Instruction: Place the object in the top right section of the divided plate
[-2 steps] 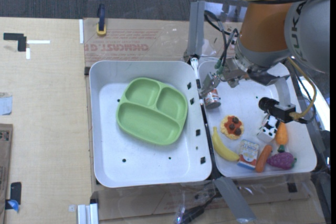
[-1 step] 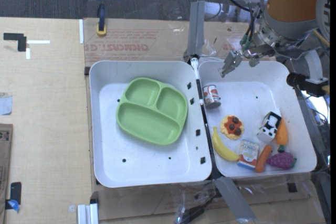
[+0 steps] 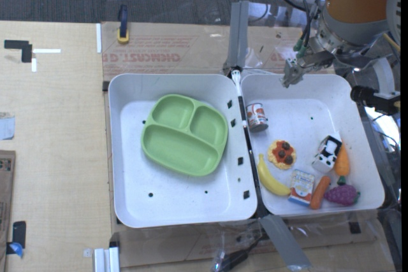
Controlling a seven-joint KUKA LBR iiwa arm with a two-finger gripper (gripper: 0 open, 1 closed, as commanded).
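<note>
The green divided plate (image 3: 185,135) lies in the left bin (image 3: 121,156), a little above the middle of it. It has one long section at the lower side and two smaller sections at the upper side, and I see nothing in any of them.

The things to pick up are all in the right bin (image 3: 357,130). A small can (image 3: 257,116) with a red label lies near the wall between the two bins. Below it there is a small toy pizza (image 3: 282,153), and just beside that a banana (image 3: 272,178). To the right are a small juice carton (image 3: 301,186), a black and white toy cow (image 3: 327,153), an orange carrot (image 3: 343,162), a second orange-red piece (image 3: 319,192) and a bunch of purple grapes (image 3: 342,194), all close together in the lower right corner.

The gripper (image 3: 291,78) hangs over the upper edge of the right bin, well apart from all these things. Its fingers are small and dark here, and I cannot tell if they are apart or together. Nothing is seen between them.
</note>
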